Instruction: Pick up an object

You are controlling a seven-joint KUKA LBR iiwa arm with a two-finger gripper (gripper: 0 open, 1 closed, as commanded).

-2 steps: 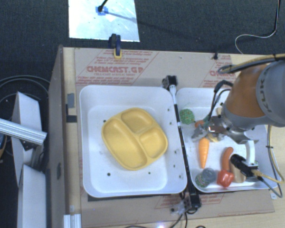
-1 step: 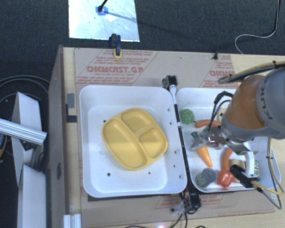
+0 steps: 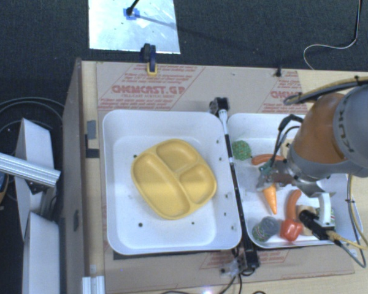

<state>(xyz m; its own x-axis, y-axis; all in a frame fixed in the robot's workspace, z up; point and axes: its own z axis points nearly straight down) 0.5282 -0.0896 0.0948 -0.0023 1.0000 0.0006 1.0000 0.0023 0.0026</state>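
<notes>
Over the right bin [image 3: 248,124], the arm [image 3: 331,133] reaches in from the right and covers much of that bin's far side, leaving little open room around the gripper [image 3: 271,177]. Whether its fingers are spread or pressed together cannot be told. Just below it lies a small orange carrot [image 3: 269,198], tapered, pointing toward the near wall. Close by are a green ball [image 3: 241,149], an orange sausage shape [image 3: 292,204], a red pepper [image 3: 291,229] and a grey disc [image 3: 265,228] at the near edge. The left bin [image 3: 119,225] holds a yellow divided plate [image 3: 173,177] with bare floor around it.
</notes>
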